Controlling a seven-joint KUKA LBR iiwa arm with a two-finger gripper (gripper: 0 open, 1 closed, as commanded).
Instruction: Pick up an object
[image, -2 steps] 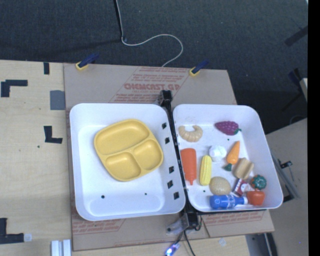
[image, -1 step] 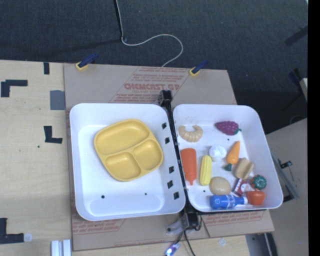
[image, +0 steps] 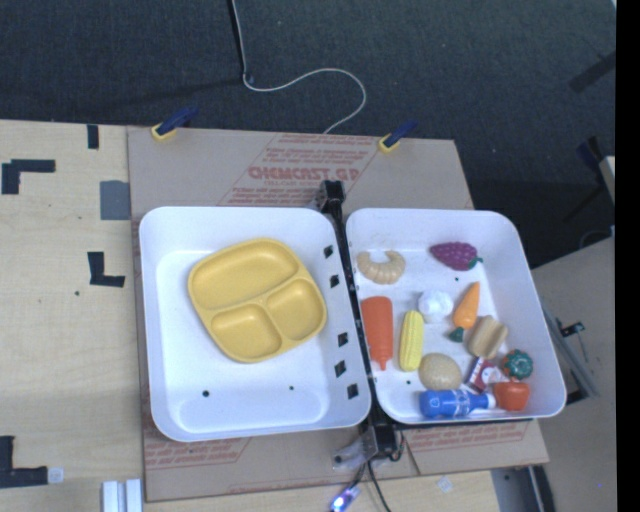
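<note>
The right bin (image: 520, 250) holds several toy foods: a tan croissant (image: 382, 265), purple grapes (image: 454, 255), an orange hot dog (image: 377, 330), a yellow corn cob (image: 411, 340), a small carrot (image: 466, 305), a white piece (image: 434, 303), a potato (image: 439, 371), a bread roll (image: 487, 336), a blue bottle (image: 455, 403) and a red tomato (image: 512, 394). A yellow three-part plate (image: 258, 298) lies in the left bin (image: 170, 260).
Both bins rest on a cardboard sheet (image: 290, 165) on the wooden bench. A white cable (image: 300, 80) loops behind the bins. Black clips run along the seam between the bins (image: 345, 300).
</note>
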